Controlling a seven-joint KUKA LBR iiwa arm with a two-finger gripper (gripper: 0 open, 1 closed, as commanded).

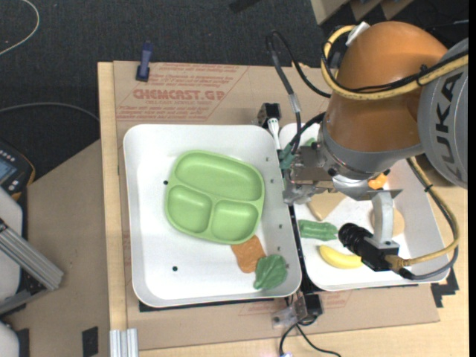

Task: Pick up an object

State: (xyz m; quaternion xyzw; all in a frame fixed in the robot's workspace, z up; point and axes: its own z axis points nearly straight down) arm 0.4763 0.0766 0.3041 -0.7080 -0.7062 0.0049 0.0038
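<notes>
- Candidate objects lie in the right bin [435, 222]: a yellow banana [338, 257] near the front edge, a green pickle-shaped piece [318, 230] just behind it beside the dividing wall, and a tan flat piece [327, 207] further back. A small orange item [379, 180] shows beside the wrist.
- The gripper [297, 178] hangs over the wall between the bins, above the back of the right bin. The arm's orange band [375, 80] and wrist housing cover it, so its finger state cannot be told and no object is seen in it.
- Risk: a descent from this position probably meets the bin wall [286, 199] rather than an object, since the gripper sits almost over the rim.
- Risk: the banana and the green piece lie close together; a grasp between them may push both aside.
- Risk: the black cable fitting [364, 245] trails over the right bin near the banana and may snag or sweep it.
- The left bin [149, 222] holds a green divided plate [216, 197], a brown flat piece [248, 253] and a green leafy toy [271, 271], the latter two touching at the front right corner; a grasp there risks wall contact.
</notes>
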